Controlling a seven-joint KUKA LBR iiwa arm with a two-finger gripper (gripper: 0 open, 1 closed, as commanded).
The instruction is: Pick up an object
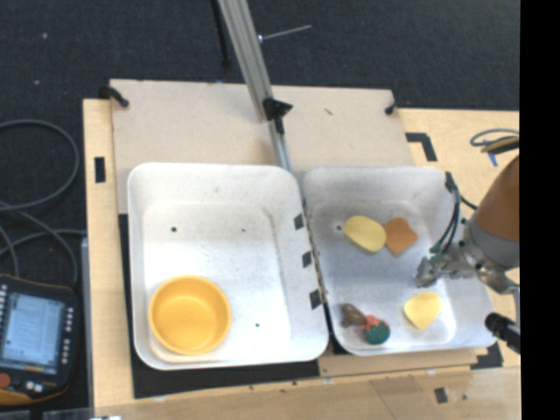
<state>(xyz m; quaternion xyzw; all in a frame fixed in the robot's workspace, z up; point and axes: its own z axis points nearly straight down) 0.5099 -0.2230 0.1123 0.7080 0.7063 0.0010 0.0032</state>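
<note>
In the right bin (350,191) lie a pale yellow oval piece (364,233) and, touching its right side, an orange-brown block (401,235). Nearer the front sit a yellow flat piece (423,309), a small brown object (353,315) and a green and red object (376,331). My gripper (427,272) hangs low over the right side of this bin, just above the yellow flat piece and below the orange-brown block. Nothing shows between its tips.
The left bin (219,191) holds a yellow bowl (190,314) in its front left corner. A metal pole (249,55) slants up from the bins' shared back edge. Cables and a control pendant (31,326) lie left of the bench.
</note>
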